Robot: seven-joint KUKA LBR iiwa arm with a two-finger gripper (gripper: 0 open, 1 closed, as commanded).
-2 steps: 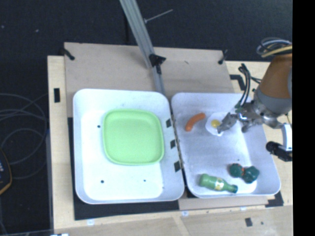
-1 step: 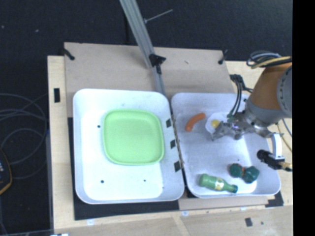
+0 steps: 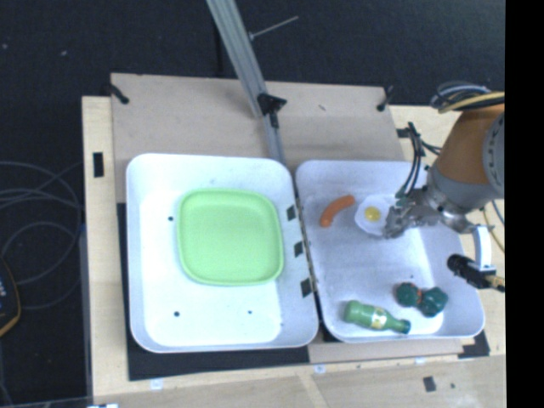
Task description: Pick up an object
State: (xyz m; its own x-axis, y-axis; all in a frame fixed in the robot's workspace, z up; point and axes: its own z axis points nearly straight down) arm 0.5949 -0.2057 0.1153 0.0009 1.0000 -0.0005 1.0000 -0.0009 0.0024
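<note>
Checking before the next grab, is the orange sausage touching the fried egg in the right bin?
Apart. The camera view shows bare white bin floor between the orange sausage and the fried egg.

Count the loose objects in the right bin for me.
4: sausage upper left, fried egg beside the tool, bottle near the front, green toy front right. The arm could hide more.

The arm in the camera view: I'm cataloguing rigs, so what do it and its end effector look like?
The arm has a rounded orange-brown section above a grey wrist housing. Thin dark cables run along its left side, and pale cables loop over the top. The end effector is a small dark grey metal piece, too blurred for finer detail.
</note>
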